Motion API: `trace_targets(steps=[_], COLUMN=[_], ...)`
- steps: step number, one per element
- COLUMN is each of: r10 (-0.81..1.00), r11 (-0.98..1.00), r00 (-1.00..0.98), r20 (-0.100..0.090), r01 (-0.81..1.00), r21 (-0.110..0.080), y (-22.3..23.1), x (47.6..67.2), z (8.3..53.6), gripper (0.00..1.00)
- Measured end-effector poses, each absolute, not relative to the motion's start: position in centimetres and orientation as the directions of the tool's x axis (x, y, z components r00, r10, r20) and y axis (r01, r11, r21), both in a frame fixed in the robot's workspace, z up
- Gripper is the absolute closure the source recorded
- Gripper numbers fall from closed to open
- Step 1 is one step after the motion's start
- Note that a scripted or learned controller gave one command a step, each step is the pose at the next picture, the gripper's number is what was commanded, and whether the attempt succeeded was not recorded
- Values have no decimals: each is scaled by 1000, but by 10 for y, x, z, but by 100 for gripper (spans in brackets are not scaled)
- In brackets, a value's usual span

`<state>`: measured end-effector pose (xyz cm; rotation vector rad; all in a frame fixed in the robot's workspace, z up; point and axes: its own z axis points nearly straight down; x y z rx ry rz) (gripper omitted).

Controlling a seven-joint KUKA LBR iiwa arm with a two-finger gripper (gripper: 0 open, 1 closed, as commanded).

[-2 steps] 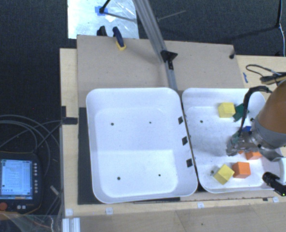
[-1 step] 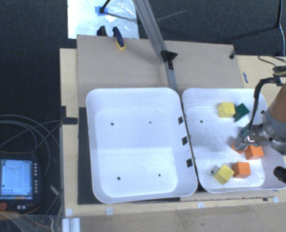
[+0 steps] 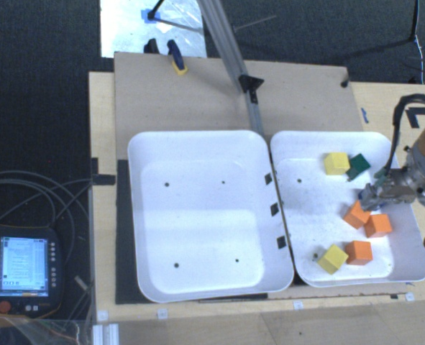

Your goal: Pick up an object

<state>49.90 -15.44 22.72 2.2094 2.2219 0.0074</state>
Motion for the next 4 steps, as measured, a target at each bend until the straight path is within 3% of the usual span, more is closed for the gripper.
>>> trace_targets(steps=[1, 2, 4], r10=[1000, 1000, 1000], r11=[6, 12, 10], r00=[-6, -12, -10], r20=[-3, 1, 2], r01=[1000, 1000, 1000], r21=[9, 5, 2], y=[-155, -98, 3], x=[501, 512, 505], z=[281, 284, 264], gripper=[100, 100, 100])
